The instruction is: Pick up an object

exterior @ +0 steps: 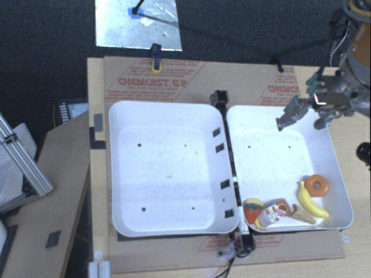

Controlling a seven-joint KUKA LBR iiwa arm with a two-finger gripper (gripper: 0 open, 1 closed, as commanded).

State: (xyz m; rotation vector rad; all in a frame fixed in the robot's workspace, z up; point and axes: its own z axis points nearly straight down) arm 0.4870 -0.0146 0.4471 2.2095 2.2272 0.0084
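Note:
My gripper [306,119] hangs over the far right part of the right bin [272,155], its two grey fingers spread apart with nothing between them. Along that bin's near edge lie a yellow banana [312,202], an orange ring-shaped toy [316,185], a red-orange round fruit [253,209], a red-and-white packet [275,212] and a brown wedge [304,216]. The gripper stands well above and behind these objects, touching none.
The left bin [165,167] sits beside the right one, with a black divider strip [227,155] between them. Both rest on a cardboard sheet [191,77]. A shiny metal plate [138,15] lies beyond the bench at the top.

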